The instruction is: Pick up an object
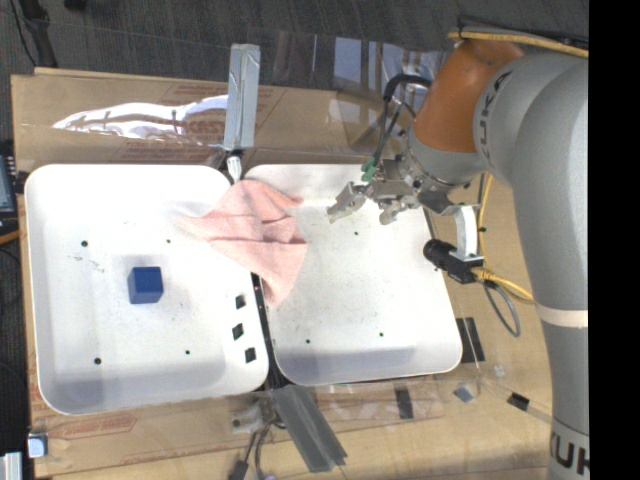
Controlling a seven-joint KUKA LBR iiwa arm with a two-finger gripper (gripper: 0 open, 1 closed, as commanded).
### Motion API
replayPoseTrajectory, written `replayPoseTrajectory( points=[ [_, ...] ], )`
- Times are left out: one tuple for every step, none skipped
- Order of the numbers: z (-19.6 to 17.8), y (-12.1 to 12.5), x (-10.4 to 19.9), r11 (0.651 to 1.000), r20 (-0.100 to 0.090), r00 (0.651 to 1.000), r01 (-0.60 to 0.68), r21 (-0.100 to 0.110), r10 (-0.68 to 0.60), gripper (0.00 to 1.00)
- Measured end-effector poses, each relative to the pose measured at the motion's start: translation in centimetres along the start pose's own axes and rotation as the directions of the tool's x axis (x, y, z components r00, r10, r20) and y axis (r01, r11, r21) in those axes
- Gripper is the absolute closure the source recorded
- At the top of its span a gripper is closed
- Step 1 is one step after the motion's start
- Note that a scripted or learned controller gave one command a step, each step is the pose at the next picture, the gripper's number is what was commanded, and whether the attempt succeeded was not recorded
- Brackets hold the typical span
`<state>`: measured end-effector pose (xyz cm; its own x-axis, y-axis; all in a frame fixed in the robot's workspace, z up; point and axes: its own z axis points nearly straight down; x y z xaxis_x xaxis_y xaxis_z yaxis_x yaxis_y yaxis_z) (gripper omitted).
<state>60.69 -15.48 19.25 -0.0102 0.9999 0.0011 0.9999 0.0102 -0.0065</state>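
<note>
The gripper (365, 204) is hanging over the right bin (400, 353) toward its 12 o'clock edge, its two fingers spread apart and gripping nothing. At its 9 o'clock, a pink cloth (262, 233) is lying draped across the divide between both bins. A blue cube (146, 284) is sitting in the left bin (60, 368).
</note>
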Motion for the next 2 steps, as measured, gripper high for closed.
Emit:
replayPoseTrajectory(
  points=[
    [8.4, 3.7, 5.8, 0.985, 0.000, 0.985, 0.172, 0.000, -0.172, 0.00],
    [10.0, 2.1, 5.5, 0.944, 0.002, 0.944, 0.331, -0.004, -0.331, 0.00]
  ],
)
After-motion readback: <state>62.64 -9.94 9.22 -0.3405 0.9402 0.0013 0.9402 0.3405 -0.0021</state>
